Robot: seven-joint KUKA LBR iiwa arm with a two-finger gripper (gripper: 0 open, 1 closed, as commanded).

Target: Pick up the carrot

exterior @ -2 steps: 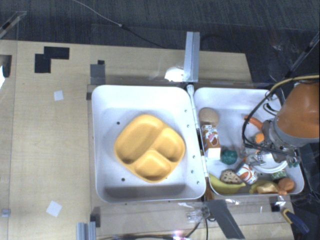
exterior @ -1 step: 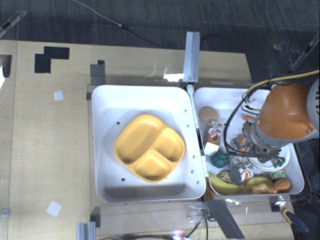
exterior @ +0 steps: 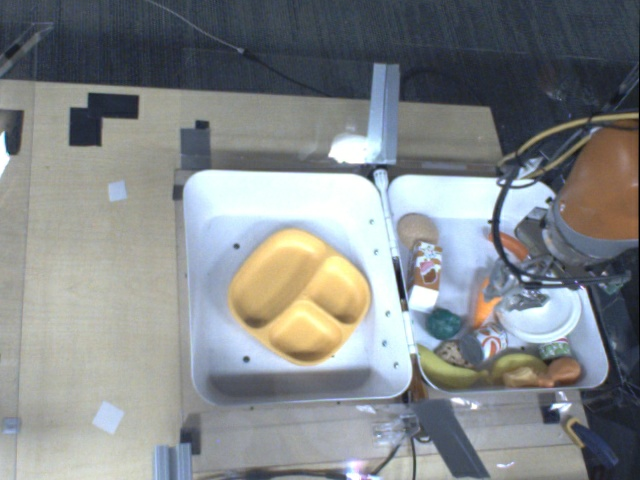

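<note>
Gripper (exterior: 500, 293) down in right bin (exterior: 455, 196), over carrot (exterior: 486, 298) lying near bin middle; jaw state unclear, cannot tell. Banana (exterior: 447, 368) along front wall. Yellow divided tray (exterior: 298, 294) in left bin (exterior: 215, 268).

Your bench (exterior: 90, 298) is pale wood, running wide to the left. Two shallow white bins sit on it side by side, touching along a metal divider: the left bin (exterior: 210, 268) and the right bin (exterior: 455, 193). A grey metal post (exterior: 385, 113) stands at the far edge between them. You have black tape marks (exterior: 100, 116) at the far left corner and small pale paper squares (exterior: 118, 191) lying loose on the bare wood.
</note>
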